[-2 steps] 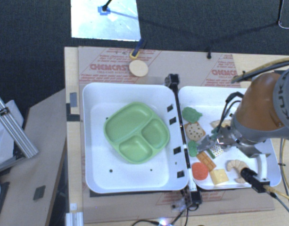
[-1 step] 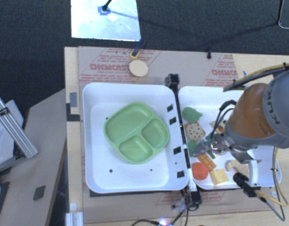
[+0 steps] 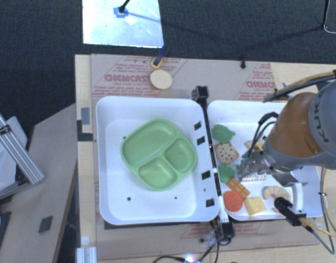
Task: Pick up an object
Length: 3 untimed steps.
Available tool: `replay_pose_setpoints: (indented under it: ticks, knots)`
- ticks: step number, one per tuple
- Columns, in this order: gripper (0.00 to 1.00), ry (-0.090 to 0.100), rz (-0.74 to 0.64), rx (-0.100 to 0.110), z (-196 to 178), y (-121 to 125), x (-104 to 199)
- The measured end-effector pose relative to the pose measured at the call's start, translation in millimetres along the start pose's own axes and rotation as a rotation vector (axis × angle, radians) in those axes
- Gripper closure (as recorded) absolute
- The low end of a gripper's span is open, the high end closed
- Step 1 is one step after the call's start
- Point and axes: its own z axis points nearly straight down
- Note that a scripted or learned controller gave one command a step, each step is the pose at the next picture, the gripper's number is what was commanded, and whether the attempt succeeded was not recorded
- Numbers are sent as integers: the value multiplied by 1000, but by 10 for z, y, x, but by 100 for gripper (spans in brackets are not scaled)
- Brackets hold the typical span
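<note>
Cookie [image 3: 227, 153] lies in the right bin [image 3: 239, 111], just beside the divider, with the end effector [image 3: 250, 169] low to its right, its state impossible to tell. It looks light, stiff plastic; grip its edges.

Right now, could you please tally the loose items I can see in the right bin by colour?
Green: 2, one and another
Red or orange: 2, tomato-like piece, orange bar
Tan or yellow: 3, cookie, cheese-like block, croissant
Total: 7
</note>
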Motion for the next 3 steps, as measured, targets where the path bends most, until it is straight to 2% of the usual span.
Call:
replay_pose_setpoints:
  ticks: [1,2,3]
  knots:
    - [100,10,-7,13,-635,7,-31]
    - [100,10,-8,12,-1173,38,-38]
    - [100,11,-11,14,-1119,617,37]
